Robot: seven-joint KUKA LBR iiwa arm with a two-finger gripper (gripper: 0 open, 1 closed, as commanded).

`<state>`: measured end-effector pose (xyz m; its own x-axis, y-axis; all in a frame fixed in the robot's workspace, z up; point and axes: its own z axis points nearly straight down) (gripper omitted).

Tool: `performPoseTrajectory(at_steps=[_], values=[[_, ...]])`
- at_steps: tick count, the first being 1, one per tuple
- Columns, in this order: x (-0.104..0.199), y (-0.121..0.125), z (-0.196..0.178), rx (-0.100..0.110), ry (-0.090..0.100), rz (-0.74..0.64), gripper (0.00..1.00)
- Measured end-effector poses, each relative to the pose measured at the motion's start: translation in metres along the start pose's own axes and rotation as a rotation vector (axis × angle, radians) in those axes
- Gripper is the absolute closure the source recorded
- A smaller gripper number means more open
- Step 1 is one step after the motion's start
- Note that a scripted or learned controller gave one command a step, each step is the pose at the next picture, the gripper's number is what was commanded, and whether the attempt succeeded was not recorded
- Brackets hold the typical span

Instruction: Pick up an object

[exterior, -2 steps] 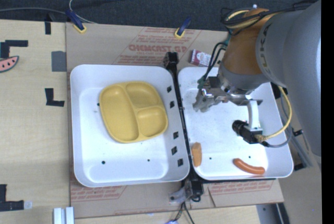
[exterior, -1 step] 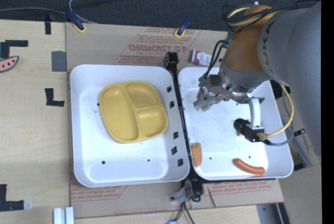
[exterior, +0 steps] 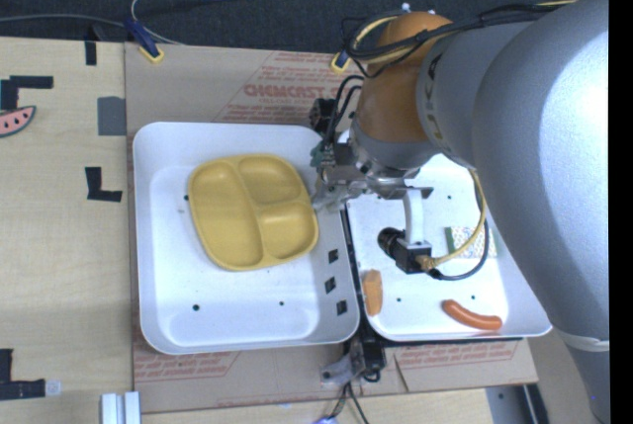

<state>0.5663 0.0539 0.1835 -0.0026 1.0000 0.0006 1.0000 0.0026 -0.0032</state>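
Fingers hidden under the wrist; whether spread or pressed together cannot be told. Gripper [exterior: 336,183] sits low over the seam between the two bins, by the right edge of the yellow plate [exterior: 253,211]. Nothing seen held. Arm [exterior: 514,135] comes in from the right, grey, with its orange band [exterior: 396,86] just above the wrist, covering much of the right bin [exterior: 425,318]. Yellow plate is a three-compartment dish, lying flat in the upper middle of the left bin [exterior: 163,214], slightly turned. Right bin holds a small orange piece [exterior: 372,292] near its left wall, standing lengthwise, and a sausage [exterior: 472,315] near the front right corner, lying flat; the two are well apart. A small green-patterned item [exterior: 458,238] lies near the bin's middle right, partly behind a cable; what it is cannot be told. Both bins rest on cardboard [exterior: 287,91] on the table [exterior: 59,244]. Pink piece [exterior: 14,121] at the table's far left edge.
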Motion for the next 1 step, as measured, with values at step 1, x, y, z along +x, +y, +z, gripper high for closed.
performPoseTrajectory(at_steps=[1], values=[[0.053, 0.019, 0.0877, -0.001, -0.002, 0.002, 1.0]])
